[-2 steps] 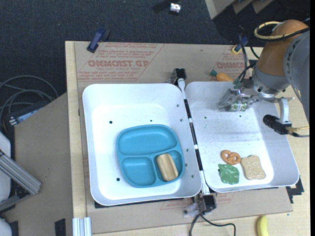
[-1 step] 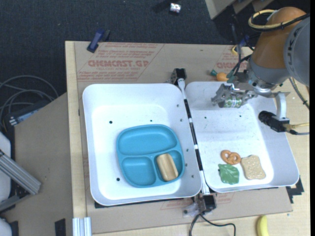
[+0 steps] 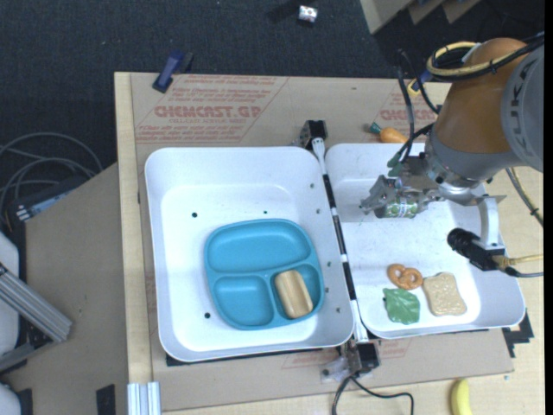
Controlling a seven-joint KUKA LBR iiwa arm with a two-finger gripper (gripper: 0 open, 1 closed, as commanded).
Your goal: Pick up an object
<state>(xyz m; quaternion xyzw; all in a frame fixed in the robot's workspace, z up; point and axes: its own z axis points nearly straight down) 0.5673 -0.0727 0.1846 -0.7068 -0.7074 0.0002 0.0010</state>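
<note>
My gripper (image 3: 386,201) hangs over the upper left part of the right bin (image 3: 510,296), reaching in from the right. A small green-and-white thing (image 3: 404,207) sits right at its tip; whether it is gripped or just lies beneath I cannot tell. Toward the front of the same bin lie a brown pretzel (image 3: 404,275), a green piece (image 3: 401,305) and a tan toast slice (image 3: 444,294). In the left bin (image 3: 173,188) a blue divided plate (image 3: 251,249) holds a tan bread roll (image 3: 293,292) in its lower right compartment.
A black clip (image 3: 314,133) joins the bins at the back, and another (image 3: 359,355) at the front. A black cable plug (image 3: 471,247) hangs over the right bin's right side. An orange item (image 3: 390,133) lies on the cardboard behind the right bin.
</note>
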